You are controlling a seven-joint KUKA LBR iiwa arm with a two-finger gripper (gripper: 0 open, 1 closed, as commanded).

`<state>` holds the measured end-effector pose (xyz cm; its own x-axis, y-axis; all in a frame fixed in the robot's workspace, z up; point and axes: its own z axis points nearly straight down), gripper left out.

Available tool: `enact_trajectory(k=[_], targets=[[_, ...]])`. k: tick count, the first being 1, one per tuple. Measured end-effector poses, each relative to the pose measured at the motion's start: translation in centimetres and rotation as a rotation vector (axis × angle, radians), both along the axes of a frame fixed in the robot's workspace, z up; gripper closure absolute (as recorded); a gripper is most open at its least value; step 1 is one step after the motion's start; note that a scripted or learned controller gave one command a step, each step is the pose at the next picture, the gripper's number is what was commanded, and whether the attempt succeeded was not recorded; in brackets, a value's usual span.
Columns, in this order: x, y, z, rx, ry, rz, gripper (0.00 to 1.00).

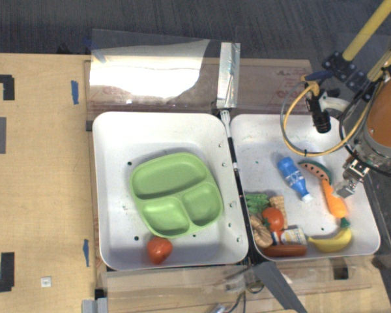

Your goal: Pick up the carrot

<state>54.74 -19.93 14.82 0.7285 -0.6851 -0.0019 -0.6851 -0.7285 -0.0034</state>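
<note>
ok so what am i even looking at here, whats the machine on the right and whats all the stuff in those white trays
One camera looks down at a slant on a bench with two shallow white bins. The machine at the right edge is a grey robot arm with an orange band; its gripper hangs over the right bin, just beside the carrot, which lies loose. That bin also holds a blue bottle, a watermelon slice, a banana and a heap of small toy foods. The left bin holds a green divided plate and a red tomato. Nothing is held.
</note>
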Motion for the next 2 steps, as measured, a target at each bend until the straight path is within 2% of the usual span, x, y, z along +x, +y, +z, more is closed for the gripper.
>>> enact_trajectory(k=[1,2], targets=[[0.0,0.2,0.0,0.001,0.001,0.003,0.00],[2.3,-0.5,-6.0,0.012,-0.007,0.002,0.00]])
